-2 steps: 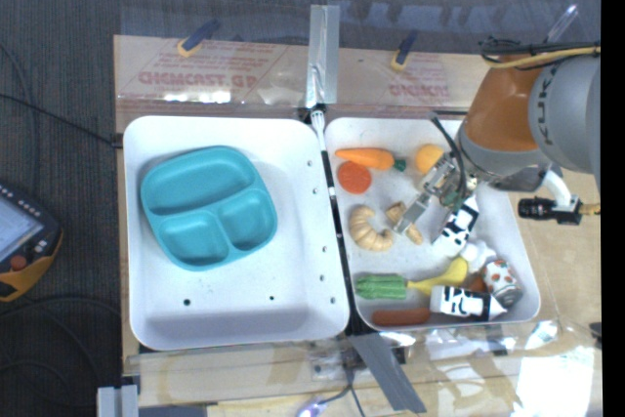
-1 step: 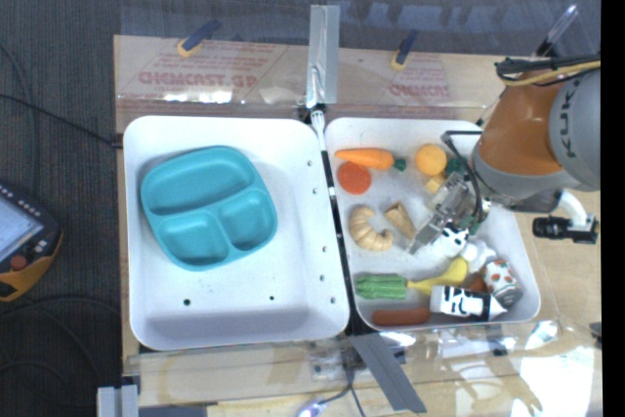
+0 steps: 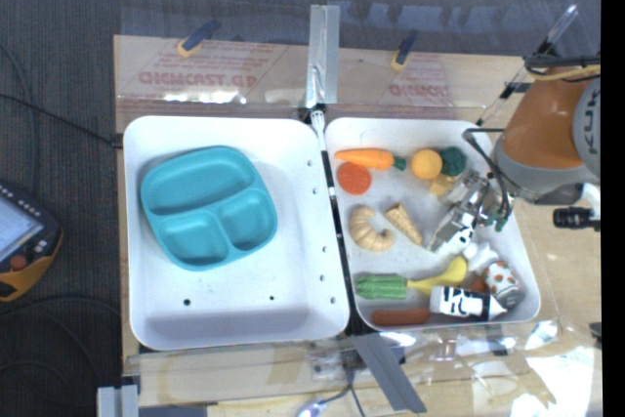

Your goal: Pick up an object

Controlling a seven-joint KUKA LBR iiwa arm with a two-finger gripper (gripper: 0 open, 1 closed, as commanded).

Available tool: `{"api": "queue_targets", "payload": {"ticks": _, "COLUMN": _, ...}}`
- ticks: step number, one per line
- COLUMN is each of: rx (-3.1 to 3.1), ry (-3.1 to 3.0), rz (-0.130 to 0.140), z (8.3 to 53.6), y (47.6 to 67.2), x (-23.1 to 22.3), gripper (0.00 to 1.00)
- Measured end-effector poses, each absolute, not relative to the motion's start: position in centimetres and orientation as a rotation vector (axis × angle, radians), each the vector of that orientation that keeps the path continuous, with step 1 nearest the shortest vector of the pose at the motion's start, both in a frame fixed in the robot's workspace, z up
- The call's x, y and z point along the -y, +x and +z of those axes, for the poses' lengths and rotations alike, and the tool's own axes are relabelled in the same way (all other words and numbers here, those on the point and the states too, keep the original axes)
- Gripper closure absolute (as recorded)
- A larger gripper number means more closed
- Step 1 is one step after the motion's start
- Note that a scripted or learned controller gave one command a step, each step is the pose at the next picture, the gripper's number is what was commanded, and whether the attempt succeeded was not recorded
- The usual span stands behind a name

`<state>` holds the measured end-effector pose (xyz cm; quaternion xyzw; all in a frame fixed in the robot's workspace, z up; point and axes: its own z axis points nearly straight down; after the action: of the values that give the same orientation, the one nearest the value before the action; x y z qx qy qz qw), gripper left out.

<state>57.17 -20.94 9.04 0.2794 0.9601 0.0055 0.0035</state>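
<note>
From the camera view above the surface (image 3: 137, 73), two white bins sat side by side. The left bin (image 3: 166, 308) held a blue tray (image 3: 207, 206) with three parts, turned a bit at a slant. The right bin (image 3: 342, 239) was full of toy food. A carrot (image 3: 364, 158) lay near the top, its long side going left to right, with the green end pointing right. Just below it was a round red tomato (image 3: 354, 178). A yellow-orange fruit (image 3: 426, 164) sat to the right of the carrot, touching a dark green thing (image 3: 452, 160) that was hard to make out. In the middle lay a curled croissant (image 3: 369, 228) and, just beside it, a pale cone (image 3: 403, 223) with its tip pointing down and to the right. Near the bottom, a green vegetable (image 3: 381, 287) lay flat, long side left to right, and a banana (image 3: 441, 274) curved up to the right. A red sausage (image 3: 400, 316) lay along the bottom wall, partly cut off by the rim. A black and white box (image 3: 459, 303) and a small red and white can (image 3: 500, 280) were crowded in the bottom right corner. The arm (image 3: 547, 137) reached in from the right, and its end effector (image 3: 459, 225) pointed down and left over the bin, above the banana. Its metal parts were shiny and mixed up with the things below, so it was not clear whether it was open or closed, or if it touched anything.
</note>
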Motion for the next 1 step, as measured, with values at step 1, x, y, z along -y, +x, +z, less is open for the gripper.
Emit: {"api": "queue_targets", "payload": {"ticks": 1, "rx": -2.926, "ry": 1.11, "rz": 0.003, "z": 8.95, "y": 61.55, "x": 15.37, "gripper": 0.0}}
